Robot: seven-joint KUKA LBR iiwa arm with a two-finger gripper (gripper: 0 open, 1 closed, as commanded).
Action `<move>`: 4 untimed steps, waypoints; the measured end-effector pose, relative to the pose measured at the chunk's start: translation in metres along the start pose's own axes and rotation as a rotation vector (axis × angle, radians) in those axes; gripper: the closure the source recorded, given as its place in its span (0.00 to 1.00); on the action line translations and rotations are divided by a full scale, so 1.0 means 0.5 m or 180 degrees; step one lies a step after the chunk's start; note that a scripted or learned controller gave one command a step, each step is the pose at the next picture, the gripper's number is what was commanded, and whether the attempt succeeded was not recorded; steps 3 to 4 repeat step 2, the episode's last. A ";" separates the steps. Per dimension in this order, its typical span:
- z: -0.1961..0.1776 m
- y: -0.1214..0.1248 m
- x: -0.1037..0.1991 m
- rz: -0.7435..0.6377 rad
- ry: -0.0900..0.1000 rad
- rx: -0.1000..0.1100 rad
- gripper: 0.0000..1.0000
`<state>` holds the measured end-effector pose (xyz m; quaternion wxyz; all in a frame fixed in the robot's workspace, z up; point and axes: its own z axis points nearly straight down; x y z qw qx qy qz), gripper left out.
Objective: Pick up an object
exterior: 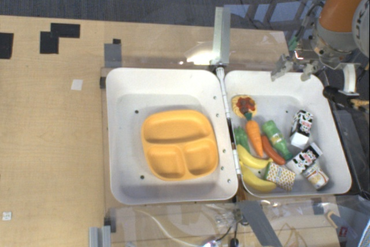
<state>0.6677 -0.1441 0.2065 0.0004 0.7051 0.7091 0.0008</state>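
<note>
banana [257, 173] low in right bin [334, 124] | labels unreadable | gripper [295, 68] state: cannot tell

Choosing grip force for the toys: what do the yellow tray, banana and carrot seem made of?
Yellow tray: looks like moulded plastic, matte, with smooth rounded compartments. Banana: probably toy plastic or rubber, uniform yellow with a slight sheen. Carrot: likely the same, flat even orange. Hardness cannot be judged from here.

Arm [347, 3] cut off — right edge, top.
</note>
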 end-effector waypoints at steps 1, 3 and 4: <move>0.100 -0.125 0.088 0.0128 0.0001 0.0008 0.00; 0.234 -0.251 0.082 0.0279 0.0001 -0.0040 0.00; 0.234 -0.251 0.082 0.0279 0.0001 -0.0040 0.00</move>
